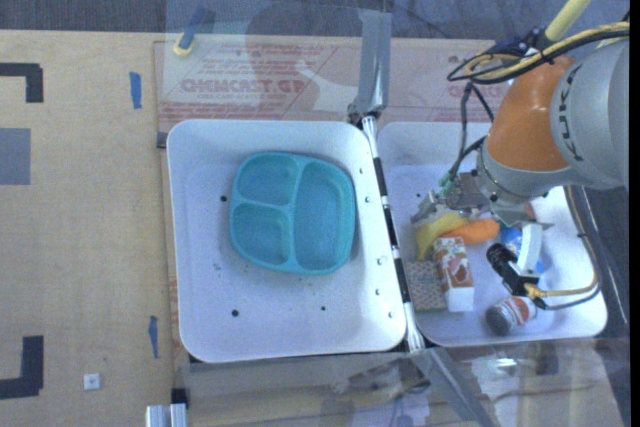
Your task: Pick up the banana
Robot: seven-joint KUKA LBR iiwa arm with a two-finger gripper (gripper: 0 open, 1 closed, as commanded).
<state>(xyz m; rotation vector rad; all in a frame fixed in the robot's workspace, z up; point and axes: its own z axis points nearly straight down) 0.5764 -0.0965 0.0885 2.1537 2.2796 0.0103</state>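
Bins of smooth white plastic are set side by side; the left bin (200, 315) holds a glossy teal divided tray (294, 212). The curved yellow banana (433, 231) lies in the right bin (585, 310), beneath the lowered gripper (447, 203), whose state cannot be told.

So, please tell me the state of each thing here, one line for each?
banana: lying in right bin, partly under the arm, not lifted
gripper: low over banana, fingers unclear
blue divided plate: flat in left bin, nothing on it
carton: lying on its side
can: on its side
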